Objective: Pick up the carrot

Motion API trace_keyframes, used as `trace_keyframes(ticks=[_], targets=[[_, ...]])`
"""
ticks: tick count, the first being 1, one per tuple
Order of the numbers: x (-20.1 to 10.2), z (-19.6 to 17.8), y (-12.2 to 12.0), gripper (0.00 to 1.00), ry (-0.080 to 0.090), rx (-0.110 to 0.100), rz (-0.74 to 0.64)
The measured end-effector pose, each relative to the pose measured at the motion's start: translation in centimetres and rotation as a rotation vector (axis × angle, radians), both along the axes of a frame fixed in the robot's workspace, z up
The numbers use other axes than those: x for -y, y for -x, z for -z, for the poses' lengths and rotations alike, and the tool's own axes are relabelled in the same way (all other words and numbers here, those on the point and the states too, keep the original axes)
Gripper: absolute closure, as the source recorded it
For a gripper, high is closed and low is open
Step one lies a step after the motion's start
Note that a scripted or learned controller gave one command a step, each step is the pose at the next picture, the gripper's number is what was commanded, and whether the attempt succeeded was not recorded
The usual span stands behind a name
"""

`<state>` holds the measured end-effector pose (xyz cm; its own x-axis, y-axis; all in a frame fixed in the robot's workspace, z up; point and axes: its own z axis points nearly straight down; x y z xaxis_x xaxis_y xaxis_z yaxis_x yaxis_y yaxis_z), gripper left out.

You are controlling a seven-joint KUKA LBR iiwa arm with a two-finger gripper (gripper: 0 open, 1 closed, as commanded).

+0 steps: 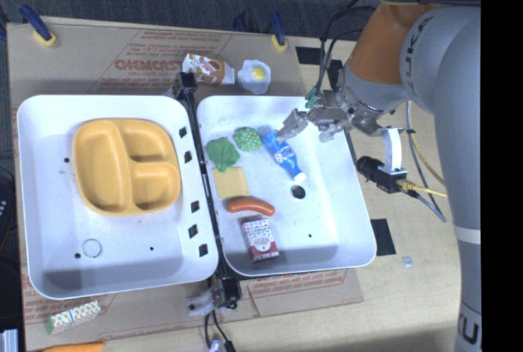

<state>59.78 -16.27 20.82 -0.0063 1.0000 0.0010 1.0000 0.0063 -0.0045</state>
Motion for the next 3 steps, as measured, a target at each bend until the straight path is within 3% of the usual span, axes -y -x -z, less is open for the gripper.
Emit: trace_keyframes(ticks=[1,2,3], targets=[[-2.1,9.3,7.8,0.00,0.000,-0.002,0.095],[-5.4,11.7,6.9,0.00,0.000,-0.002,0.389],[-6.5,11.2,11.3,0.00,0.000,-0.003,0.612]])
